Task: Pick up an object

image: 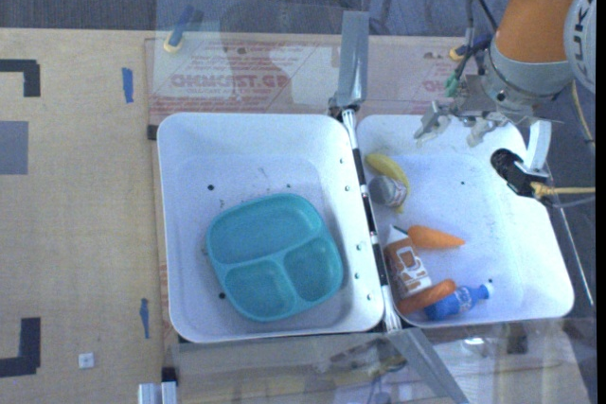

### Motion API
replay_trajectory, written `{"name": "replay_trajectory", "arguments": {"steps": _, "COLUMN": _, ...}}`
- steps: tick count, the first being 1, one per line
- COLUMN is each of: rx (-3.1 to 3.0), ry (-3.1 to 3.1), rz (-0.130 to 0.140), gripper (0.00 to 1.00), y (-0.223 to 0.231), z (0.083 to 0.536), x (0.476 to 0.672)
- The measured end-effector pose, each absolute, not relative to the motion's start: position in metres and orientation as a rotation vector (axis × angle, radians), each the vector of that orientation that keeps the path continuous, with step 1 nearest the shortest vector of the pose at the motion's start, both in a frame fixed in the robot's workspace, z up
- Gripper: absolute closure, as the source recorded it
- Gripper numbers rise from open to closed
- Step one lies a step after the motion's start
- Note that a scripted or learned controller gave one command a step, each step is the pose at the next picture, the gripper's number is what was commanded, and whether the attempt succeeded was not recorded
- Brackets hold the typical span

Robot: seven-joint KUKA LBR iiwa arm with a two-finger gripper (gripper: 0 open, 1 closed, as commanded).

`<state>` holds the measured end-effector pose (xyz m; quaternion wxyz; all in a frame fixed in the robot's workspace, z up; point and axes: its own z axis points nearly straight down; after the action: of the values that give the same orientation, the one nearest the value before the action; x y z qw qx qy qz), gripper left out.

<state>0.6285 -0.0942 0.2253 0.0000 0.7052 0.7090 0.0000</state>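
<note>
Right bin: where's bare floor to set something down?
Free: the right bin's middle and right side, between the carrot and the far wall. Crowded: its left edge, with banana, carrot, box and bottle.

White bins (180, 203): teal divided plate (275, 256) at 9 o'clock; yellow banana (388, 170), orange carrot (436, 238), blue bottle (458, 301), orange-and-white carton (408, 270) at 3 o'clock.

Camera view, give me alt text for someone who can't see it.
A grey and orange robot arm's gripper hovers over the right bin's far edge, holding nothing. That bin holds a banana, carrot, carton and small bottle; the left bin holds a teal divided plate.
</note>
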Motion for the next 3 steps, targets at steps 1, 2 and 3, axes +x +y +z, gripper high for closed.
{"name": "replay_trajectory", "arguments": {"steps": 1, "rx": 2.103, "ry": 2.334, "rz": 0.001, "gripper": 0.00, "y": -0.101, "z": 0.147, "x": 0.576}}
{"name": "replay_trajectory", "arguments": {"steps": 2, "rx": 2.230, "ry": 2.200, "rz": 0.014, "gripper": 0.00, "y": -0.094, "z": 0.090, "x": 0.531}}
{"name": "replay_trajectory", "arguments": {"steps": 3, "rx": 2.150, "ry": 2.289, "rz": 0.001, "gripper": 0.00, "y": -0.116, "z": 0.179, "x": 0.484}}
